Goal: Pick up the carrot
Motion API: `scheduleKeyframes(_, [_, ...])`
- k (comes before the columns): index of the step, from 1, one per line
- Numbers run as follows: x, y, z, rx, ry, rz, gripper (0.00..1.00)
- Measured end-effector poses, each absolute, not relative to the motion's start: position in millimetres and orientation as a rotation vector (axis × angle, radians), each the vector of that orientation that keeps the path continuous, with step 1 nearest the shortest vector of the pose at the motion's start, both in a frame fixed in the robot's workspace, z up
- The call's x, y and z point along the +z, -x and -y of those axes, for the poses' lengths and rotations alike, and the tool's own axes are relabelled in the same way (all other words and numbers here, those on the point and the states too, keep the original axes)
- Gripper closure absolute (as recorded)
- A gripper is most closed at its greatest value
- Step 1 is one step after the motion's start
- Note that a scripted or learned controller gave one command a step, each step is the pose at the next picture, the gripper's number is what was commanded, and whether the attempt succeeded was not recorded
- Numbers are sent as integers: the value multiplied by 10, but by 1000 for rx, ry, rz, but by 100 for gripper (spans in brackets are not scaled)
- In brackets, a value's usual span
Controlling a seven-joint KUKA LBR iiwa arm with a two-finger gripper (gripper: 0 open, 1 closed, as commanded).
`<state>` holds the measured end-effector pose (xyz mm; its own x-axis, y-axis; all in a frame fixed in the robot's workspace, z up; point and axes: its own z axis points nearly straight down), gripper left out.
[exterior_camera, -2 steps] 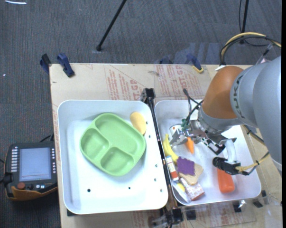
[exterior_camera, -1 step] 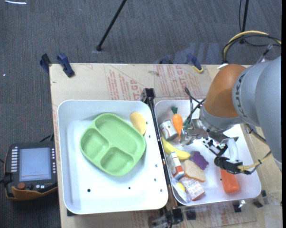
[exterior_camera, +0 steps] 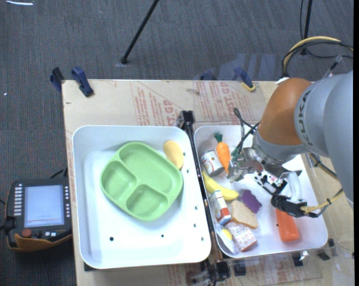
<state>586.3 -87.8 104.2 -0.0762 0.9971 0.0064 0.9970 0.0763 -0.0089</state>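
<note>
The carrot (exterior_camera: 224,154), orange with a green top, lies in the right bin (exterior_camera: 315,231) near its far left corner and points toward the bin's front. My gripper (exterior_camera: 237,168) hangs just to the right of the carrot's lower end, very close to it, under the arm's orange band (exterior_camera: 284,119). From this view I cannot see whether it touches the carrot. The carrot rests on the bin floor.
Around the carrot are a small can (exterior_camera: 211,161), a banana (exterior_camera: 219,188), a purple piece (exterior_camera: 250,200), a bread slice (exterior_camera: 244,215), an orange block (exterior_camera: 287,225) and a packet (exterior_camera: 218,206). The left bin (exterior_camera: 90,231) holds a green divided plate (exterior_camera: 142,180) and a yellow fruit (exterior_camera: 174,154).
</note>
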Motion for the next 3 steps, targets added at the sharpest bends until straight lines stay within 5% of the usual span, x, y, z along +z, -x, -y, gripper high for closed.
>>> scheduleKeyframes(1, [864,-6433,869,4,2403,2020,100])
scheduleKeyframes(2, [903,-6427,1003,23,2425,2022,0])
scheduleKeyframes(3, [852,-6411,1233,17,2619,1720,0])
